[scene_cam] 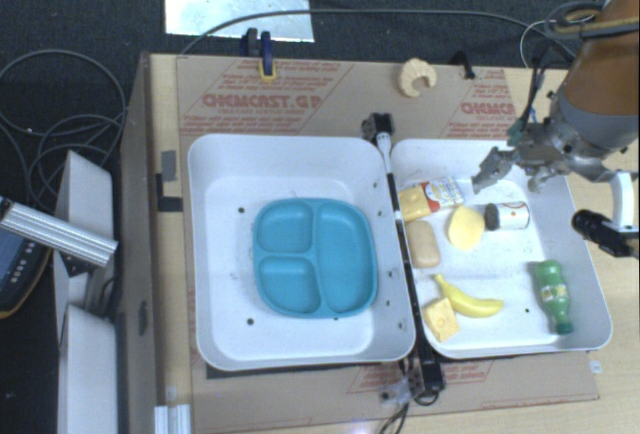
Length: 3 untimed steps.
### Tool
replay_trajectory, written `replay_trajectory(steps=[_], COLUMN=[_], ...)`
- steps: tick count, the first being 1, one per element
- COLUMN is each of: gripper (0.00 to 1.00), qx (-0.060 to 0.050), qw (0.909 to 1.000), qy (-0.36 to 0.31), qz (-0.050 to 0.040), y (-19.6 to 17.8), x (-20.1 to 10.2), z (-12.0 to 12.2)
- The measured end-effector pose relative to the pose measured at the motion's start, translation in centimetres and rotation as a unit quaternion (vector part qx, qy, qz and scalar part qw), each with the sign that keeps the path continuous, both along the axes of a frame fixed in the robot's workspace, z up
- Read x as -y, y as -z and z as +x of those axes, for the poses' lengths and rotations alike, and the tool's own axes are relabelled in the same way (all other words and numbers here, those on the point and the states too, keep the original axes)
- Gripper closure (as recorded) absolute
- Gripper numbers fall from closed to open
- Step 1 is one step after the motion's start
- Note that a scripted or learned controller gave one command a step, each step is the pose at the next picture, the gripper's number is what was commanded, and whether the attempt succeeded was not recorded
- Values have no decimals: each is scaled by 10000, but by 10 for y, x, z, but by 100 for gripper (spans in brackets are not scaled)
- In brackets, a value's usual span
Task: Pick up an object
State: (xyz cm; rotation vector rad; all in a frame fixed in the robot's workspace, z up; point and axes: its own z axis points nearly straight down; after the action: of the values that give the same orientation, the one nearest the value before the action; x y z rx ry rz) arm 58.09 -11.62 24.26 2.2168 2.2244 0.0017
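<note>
My gripper (516, 176) hangs over the back of the right bin (590, 322), its two fingers spread apart with nothing between them. Just below it lies a small white can with a dark cap (506, 216). A yellow lemon (465, 228) sits left of the can. A yellow, white and red packet (428, 196) lies near the bin's left wall, with a tan bread roll (425, 244) in front of it. Nearer the front are a banana (473, 303), a yellow wedge (441, 320) and a green bottle (552, 295).
The left bin (225, 322) holds a blue divided plate (315, 256). A beige lump (418, 76) rests on the cardboard behind the bins, and a blue and yellow clamp (264, 52) stands at the back edge. The arm's body (600, 92) looms over the right bin's far right corner.
</note>
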Motion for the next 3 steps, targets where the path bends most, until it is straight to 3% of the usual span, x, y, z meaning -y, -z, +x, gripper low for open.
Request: replay_trajectory(steps=[1,2,3], gripper=[0,0,0], qx=[-3,-2,22], qw=[10000,10000,10000], qy=[11,10,10], qz=[-8,-8,-12], y=[52,82,139], x=[42,65,53], z=[32,37,29])
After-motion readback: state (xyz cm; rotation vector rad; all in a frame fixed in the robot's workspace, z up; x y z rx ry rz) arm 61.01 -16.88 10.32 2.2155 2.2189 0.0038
